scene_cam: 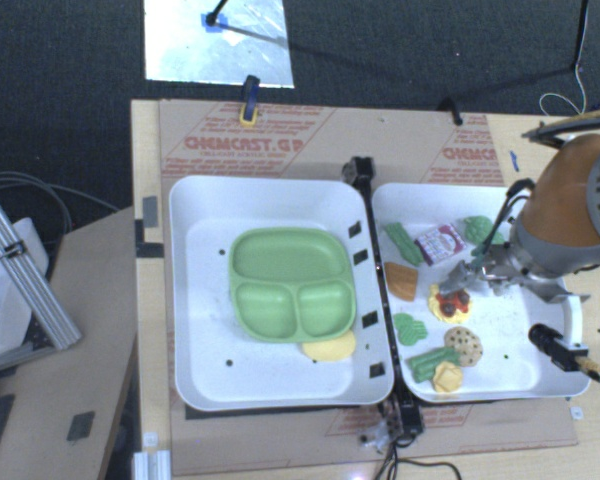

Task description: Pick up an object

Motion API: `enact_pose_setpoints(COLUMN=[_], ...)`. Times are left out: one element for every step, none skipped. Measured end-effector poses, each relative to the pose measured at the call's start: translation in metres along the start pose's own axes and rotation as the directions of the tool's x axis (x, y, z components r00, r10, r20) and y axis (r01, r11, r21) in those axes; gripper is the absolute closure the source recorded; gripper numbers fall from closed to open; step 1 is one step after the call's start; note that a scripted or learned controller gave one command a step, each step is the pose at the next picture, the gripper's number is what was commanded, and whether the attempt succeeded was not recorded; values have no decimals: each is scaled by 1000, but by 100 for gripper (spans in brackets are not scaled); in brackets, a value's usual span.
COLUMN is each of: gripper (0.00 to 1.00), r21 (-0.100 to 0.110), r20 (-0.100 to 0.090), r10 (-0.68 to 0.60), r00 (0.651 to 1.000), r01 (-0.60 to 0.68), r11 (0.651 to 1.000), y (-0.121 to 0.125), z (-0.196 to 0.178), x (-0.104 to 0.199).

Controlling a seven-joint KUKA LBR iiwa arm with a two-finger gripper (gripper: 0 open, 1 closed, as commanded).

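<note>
On the bench [230, 128] two shallow white bins sit side by side, and the arm [570, 208], grey with an orange band, reaches in over the right edge of the right bin [510, 373]. Its pincer [462, 286] hangs low near the middle of that bin, just above a yellow toy with red bits [448, 306]; whether it is spread or pressed together cannot be told from this angle, and nothing is seen pinched in it. The objects to pick lie scattered in the right bin: a long green piece [401, 242] near the far left corner, a pink-and-white packet [440, 242] just beside it, a green leafy piece [477, 229] towards the far edge, an orange-brown piece [402, 282] by the left wall, a small green leafy toy [410, 327] nearer the front, a speckled cookie [463, 343] beside it, and green stalks [432, 359] with a yellow lump [447, 376] at the near edge. The left bin [195, 368] holds a green divided tray [290, 283] in its middle, with a pale yellow piece [329, 347] touching the tray's near rim.
</note>
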State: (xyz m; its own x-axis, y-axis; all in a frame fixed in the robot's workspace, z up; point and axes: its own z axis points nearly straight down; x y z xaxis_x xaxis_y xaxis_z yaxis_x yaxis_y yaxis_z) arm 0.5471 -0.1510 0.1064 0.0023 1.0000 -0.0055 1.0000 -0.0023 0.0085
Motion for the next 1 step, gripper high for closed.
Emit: enact_pose_setpoints(gripper=[0], r21=[-8], r20=[4], r10=[-7], r00=[1000], r01=[7], r11=[1000], y=[-16], z=[17], x=[64])
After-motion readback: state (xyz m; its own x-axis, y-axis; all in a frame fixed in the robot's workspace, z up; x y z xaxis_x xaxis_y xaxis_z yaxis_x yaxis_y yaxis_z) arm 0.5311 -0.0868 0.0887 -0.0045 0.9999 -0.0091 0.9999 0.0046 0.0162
